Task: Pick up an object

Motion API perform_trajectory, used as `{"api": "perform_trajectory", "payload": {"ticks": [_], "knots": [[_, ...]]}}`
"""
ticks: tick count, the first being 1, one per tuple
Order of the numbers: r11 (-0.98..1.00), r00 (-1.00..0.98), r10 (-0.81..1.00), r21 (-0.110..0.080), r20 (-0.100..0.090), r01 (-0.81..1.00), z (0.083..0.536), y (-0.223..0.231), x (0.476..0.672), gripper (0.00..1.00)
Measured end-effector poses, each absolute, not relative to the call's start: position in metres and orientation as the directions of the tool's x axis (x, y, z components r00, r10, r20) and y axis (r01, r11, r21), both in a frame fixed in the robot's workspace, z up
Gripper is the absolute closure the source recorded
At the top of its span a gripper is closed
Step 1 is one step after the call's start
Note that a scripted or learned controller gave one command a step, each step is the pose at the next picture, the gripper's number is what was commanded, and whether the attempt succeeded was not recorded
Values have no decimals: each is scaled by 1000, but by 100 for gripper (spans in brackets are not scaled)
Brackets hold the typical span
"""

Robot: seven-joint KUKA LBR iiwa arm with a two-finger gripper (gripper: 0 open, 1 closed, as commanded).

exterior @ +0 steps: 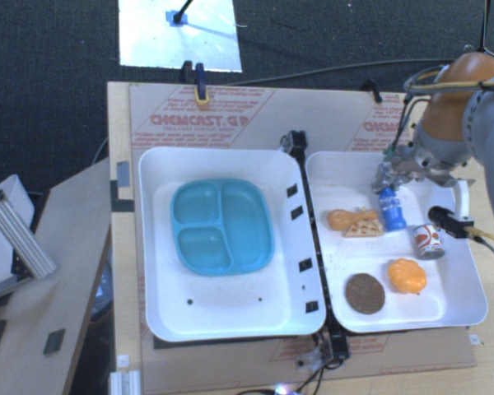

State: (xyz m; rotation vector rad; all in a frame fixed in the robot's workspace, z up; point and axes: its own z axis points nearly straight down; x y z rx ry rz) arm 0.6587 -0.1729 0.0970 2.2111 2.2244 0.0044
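Note:
My gripper hangs over the far part of the right bin, at the end of the grey arm coming in from the right. A small blue bottle lies just below it, its upper end touching or hidden under the gripper's tip. An orange drumstick and a pizza slice rest to the bottle's left. A red and white can lies to its right. Nearer the front sit an orange lump and a brown round patty.
The left bin holds a blue divided plate. A black clip strip runs between the two bins. A blue and yellow clamp stands at the bench's far edge.

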Motion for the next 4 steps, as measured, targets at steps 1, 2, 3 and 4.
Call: {"api": "perform_trajectory", "payload": {"ticks": [1, 2, 3, 4], "knots": [[5, -5, 1000, 5, -1, 1000, 150, -165, 654, 100], [3, -3, 1000, 8, -2, 1000, 213, -168, 650, 100], [6, -6, 1000, 7, -2, 1000, 266, -168, 651, 100], [8, -8, 1000, 3, 0, 1000, 270, -118, 652, 100]]}}
